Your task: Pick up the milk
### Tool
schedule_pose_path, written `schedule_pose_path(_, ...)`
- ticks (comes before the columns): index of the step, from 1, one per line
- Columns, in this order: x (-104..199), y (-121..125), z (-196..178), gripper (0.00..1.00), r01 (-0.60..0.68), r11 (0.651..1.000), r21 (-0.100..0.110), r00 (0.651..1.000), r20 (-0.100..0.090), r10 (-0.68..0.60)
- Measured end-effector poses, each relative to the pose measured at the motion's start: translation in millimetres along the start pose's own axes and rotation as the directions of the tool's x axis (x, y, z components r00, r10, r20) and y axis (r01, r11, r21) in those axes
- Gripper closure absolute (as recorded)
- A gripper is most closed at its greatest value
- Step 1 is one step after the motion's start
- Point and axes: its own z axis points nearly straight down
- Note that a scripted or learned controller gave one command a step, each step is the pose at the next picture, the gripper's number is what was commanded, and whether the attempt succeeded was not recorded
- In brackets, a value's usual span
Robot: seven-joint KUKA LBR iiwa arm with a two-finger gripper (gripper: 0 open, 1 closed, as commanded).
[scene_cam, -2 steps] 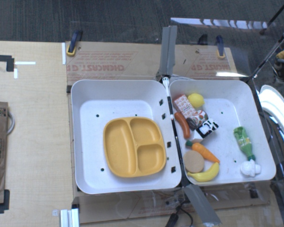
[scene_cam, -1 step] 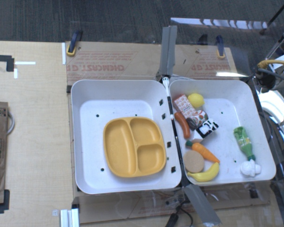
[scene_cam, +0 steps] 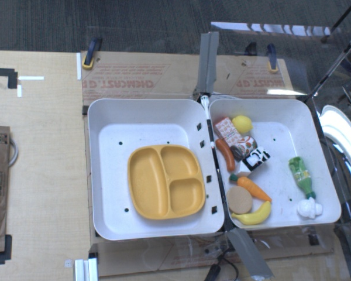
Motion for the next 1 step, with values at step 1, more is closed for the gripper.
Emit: schedule_pose_path(1,1.3,-0.4,-8.0,1.0,0.004,1.0,0.0,1.0,0.005,-0.004)
